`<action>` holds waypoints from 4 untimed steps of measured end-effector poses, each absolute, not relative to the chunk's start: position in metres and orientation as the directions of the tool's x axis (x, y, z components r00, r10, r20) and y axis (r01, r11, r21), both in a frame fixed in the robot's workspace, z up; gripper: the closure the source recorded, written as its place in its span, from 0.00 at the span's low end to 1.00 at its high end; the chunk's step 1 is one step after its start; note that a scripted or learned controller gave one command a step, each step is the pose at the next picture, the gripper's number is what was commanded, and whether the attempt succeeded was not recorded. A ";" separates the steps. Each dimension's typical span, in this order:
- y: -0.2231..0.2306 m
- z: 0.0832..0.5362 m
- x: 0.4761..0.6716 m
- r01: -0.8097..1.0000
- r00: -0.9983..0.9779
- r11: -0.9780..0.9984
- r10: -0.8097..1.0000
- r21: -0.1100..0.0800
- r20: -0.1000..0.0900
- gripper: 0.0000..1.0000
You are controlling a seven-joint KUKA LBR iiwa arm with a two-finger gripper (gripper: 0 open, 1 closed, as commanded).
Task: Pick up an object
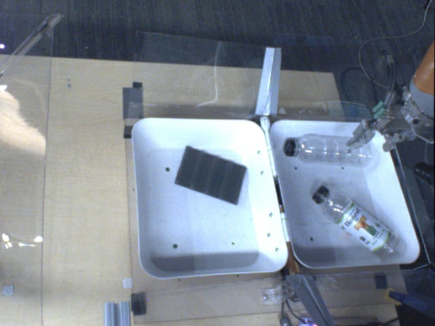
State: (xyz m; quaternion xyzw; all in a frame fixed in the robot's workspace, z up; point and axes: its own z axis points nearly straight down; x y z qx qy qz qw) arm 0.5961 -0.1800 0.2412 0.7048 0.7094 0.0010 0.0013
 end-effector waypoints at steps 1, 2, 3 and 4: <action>-0.178 0.142 0.498 0.999 -0.051 0.051 0.999 0.002 0.000 0.00; -0.154 0.175 0.518 0.985 -0.171 0.171 0.985 0.006 -0.002 0.00; -0.154 0.175 0.518 0.985 -0.171 0.171 0.985 0.006 -0.002 0.00; -0.107 0.218 0.489 0.994 -0.114 0.114 0.994 0.006 -0.001 0.00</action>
